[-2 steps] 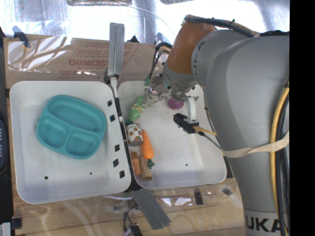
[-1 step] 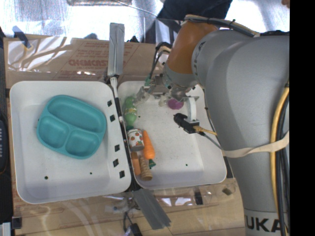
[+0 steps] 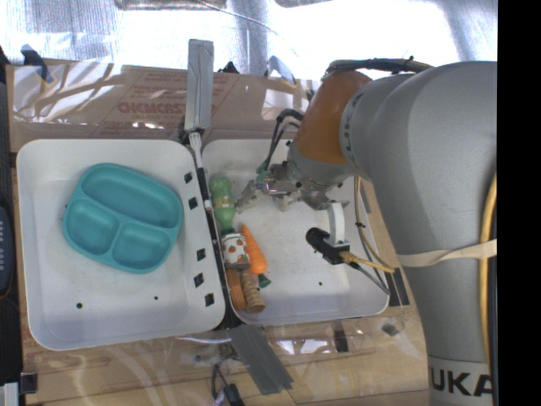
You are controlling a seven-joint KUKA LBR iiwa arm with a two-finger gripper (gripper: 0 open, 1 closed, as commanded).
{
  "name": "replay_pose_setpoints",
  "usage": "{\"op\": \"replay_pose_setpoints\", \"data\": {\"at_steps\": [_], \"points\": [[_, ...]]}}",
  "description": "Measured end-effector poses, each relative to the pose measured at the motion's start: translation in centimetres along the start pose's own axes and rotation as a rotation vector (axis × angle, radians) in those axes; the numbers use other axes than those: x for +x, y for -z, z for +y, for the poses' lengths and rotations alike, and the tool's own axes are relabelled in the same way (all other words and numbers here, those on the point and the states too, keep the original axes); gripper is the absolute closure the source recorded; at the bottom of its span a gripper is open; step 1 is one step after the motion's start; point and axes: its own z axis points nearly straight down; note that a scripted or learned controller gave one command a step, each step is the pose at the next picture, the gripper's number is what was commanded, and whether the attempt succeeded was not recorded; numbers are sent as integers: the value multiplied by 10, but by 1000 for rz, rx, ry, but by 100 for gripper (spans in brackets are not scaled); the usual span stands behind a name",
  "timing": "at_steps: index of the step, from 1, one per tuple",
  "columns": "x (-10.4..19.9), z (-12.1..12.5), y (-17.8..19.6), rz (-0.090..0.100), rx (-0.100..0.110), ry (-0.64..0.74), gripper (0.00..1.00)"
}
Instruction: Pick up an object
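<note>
Teal divided plate [image 3: 123, 216] in left bin [image 3: 51, 303]; carrot [image 3: 254, 250], green toy [image 3: 222, 201] along right bin [image 3: 338, 299] wall; gripper [image 3: 269, 184] above, grip state indiscernible.

Bench with two white bins set side by side

The bench [image 3: 101, 362] is seen as a wooden surface carrying the left bin [image 3: 51, 311] and the right bin [image 3: 296, 299], whose inner rims touch along a divider. Brown cardboard [image 3: 161, 100] is laid along the far side behind them, and a strip of grey tape [image 3: 262, 358] is stuck to the near edge.
</note>
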Motion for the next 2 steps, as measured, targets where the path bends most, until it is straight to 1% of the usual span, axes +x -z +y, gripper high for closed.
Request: {"op": "replay_pose_setpoints", "data": {"at_steps": [1, 2], "points": [[-26, -79, 1, 0, -2, 0, 0], [-4, -135, 0, 1, -3, 3, 0]]}}
